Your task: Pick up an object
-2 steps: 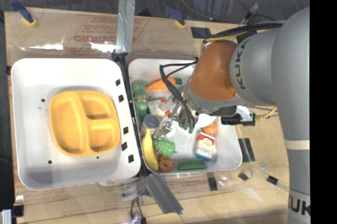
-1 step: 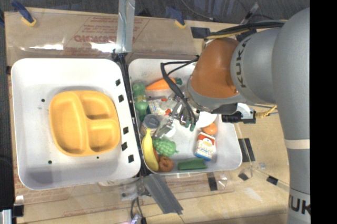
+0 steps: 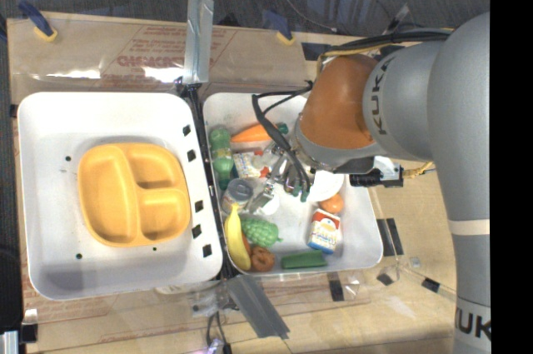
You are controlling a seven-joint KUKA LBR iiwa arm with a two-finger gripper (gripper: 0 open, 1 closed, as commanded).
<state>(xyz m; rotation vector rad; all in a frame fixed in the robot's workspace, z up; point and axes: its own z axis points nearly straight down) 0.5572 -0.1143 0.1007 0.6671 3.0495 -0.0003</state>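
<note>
The right bin (image 3: pixel 360 248) holds several toy foods: a yellow banana (image 3: pixel 236 240), a green bumpy fruit (image 3: pixel 261 230), a brown item (image 3: pixel 263 259), a green cucumber (image 3: pixel 303 261), a small white and red carton (image 3: pixel 325 231), an orange piece (image 3: pixel 250 133) and a green item (image 3: pixel 221 151). My gripper (image 3: pixel 281 176) hangs low over the middle of this bin, beside a grey round can (image 3: pixel 240 191). The orange wrist band hides part of the bin behind it. Nothing shows clearly between the fingers.
The left bin (image 3: pixel 50 261) carries a yellow divided plate (image 3: pixel 133 194). A grey tape strip (image 3: pixel 198 40) runs up between the bins. Black cables (image 3: pixel 275 98) loop near the wrist. The arm's grey body (image 3: pixel 450 111) fills the right side.
</note>
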